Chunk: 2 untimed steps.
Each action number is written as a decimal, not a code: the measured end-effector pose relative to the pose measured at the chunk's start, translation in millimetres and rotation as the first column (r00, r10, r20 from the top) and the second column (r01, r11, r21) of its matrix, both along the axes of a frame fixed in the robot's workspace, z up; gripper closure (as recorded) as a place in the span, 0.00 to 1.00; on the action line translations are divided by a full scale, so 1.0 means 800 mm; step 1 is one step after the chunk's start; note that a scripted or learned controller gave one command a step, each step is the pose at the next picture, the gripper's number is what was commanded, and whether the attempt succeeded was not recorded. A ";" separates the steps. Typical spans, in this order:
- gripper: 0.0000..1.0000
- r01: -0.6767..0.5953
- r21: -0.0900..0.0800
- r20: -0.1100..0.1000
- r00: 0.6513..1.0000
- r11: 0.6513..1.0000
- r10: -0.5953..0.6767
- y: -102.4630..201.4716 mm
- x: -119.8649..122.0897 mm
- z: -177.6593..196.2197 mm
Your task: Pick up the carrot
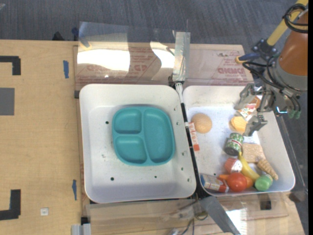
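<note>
Bright, even light falls from above, and the two white bins [93, 102] look almost washed out. A strong white glare lies on the clear plastic sheet [122, 58] behind the left bin. Shadows are soft and short, gathered under the bin rims and beneath the teal plate [144, 136]. The picture is slightly soft, and small toys in the right bin lack fine detail.

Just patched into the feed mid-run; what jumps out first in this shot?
The teal divided plate lies alone in the left bin, the boldest colour in view. The right bin holds a jumble of toy food along its near-right side: a tomato, a banana, a green can and a round bun. The gripper hangs over that bin's far-right part.
</note>
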State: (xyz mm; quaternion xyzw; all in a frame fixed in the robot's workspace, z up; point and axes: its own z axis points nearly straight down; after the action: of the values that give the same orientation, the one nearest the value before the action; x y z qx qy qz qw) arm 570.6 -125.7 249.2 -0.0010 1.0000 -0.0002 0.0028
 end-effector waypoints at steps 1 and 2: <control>0.00 -0.148 0.003 -0.005 0.989 0.989 0.148 -0.022 0.036 -0.157; 0.00 -0.062 -0.001 0.004 0.998 0.998 0.062 -0.049 0.058 -0.201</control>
State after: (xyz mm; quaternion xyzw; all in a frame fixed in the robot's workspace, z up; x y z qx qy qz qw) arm 616.9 -164.7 88.7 -0.0318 0.9995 -0.0003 0.0050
